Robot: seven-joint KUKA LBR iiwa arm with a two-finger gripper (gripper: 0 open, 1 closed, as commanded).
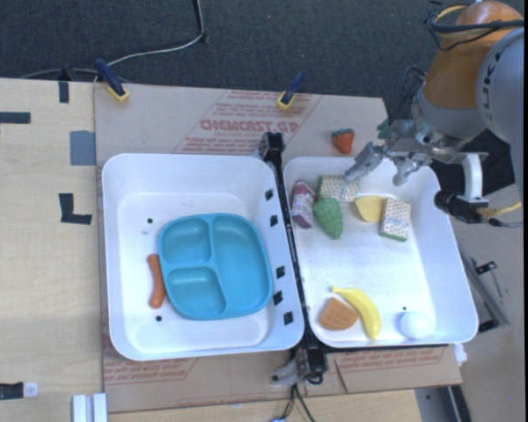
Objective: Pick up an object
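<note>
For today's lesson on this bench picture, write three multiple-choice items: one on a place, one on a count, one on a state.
1. Where does the orange sausage lie?
A. In the left bin, beside the blue tray
B. In the right bin, by the banana
C. On the cardboard outside both bins

2. How many compartments has the blue tray?
A. Two
B. Three
C. Five

3. How does the gripper stand?
A. Open, nothing between its fingers
B. Shut on the banana
C. Shut on the blue tray

Answers:
1. A: the sausage rests on the floor of the left bin, along the tray's left edge.
2. B: two compartments on top and one below.
3. A: its fingers are spread above the far edge of the right bin, while the banana lies at the near end.
</note>
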